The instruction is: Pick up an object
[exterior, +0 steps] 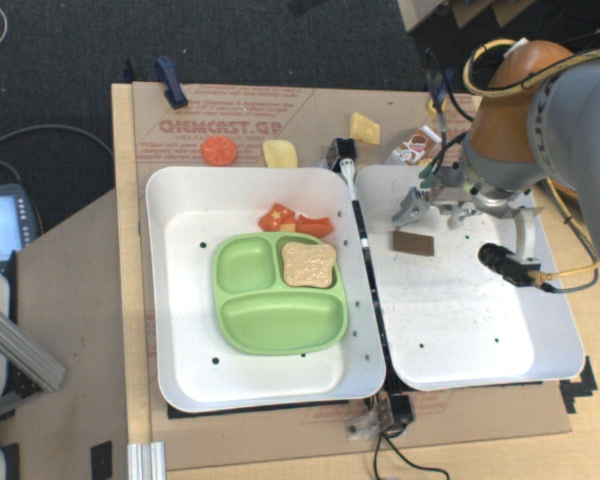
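Green tray (pixel 280 323) sits in the far bin, well apart from the hand (pixel 427 206); whether the hand is open or closed cannot be determined. Just below the hand, on the near bin's (pixel 480 338) floor, lies a brown block (pixel 414 243), probably light, stiff and flat. Its long axis runs roughly crosswise toward the tray, so grip across the short sides.

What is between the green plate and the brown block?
In the camera view, the two bins' rims run between the green plate and the brown block, with bare white bin floor on either side.
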`<state>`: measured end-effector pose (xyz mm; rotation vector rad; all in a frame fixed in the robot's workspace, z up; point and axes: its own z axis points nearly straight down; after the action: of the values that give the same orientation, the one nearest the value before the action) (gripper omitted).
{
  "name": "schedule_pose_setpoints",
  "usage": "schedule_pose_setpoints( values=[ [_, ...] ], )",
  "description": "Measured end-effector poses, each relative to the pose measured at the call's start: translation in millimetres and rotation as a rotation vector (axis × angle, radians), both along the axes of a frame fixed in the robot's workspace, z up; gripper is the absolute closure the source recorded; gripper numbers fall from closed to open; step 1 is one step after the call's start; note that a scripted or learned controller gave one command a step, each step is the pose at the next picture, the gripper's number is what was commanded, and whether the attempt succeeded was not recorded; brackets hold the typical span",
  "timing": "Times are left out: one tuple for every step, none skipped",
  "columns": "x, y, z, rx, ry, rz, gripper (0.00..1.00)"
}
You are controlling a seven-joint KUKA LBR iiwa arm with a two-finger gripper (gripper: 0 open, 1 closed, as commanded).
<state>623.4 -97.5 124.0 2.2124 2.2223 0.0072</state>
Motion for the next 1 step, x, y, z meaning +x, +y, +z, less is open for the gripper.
schedule_pose_setpoints(
  values=[
    [-33.9, -17.8, -41.5, 0.002, 0.014, -0.007, 0.00]
  ],
)
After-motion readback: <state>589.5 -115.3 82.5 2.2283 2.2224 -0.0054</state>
